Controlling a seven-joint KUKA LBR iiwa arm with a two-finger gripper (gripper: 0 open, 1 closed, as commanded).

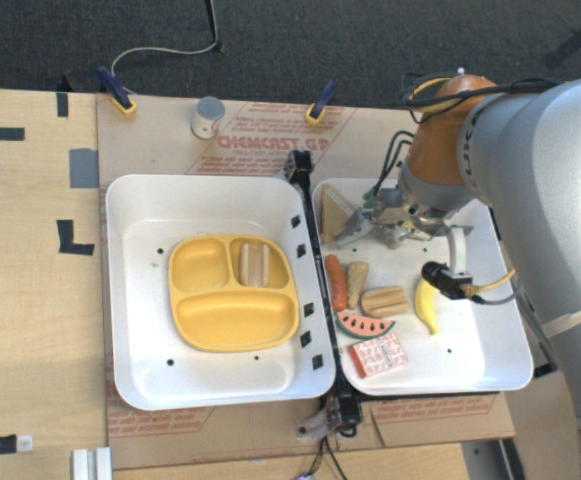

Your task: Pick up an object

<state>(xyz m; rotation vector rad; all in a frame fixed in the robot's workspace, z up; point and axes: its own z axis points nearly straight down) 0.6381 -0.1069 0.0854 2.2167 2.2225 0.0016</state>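
My gripper [354,230] hangs low over the back left part of the right bin [490,368], beside a tan wedge-shaped toy sandwich [334,205]. Just in front of it lie an orange sausage [337,281] and a small tan piece [357,277]. Further forward are a bread roll [384,301], a watermelon slice [365,324], a red patterned box [378,355] and a yellow banana [426,310]. I see nothing held between the gripper's tips.
The left bin [135,268] holds a yellow divided plate [232,318] with a brown piece [256,263] in its back right compartment. A black divider [310,258] runs between the bins. A small grey cylinder [208,117] stands behind on the cardboard.
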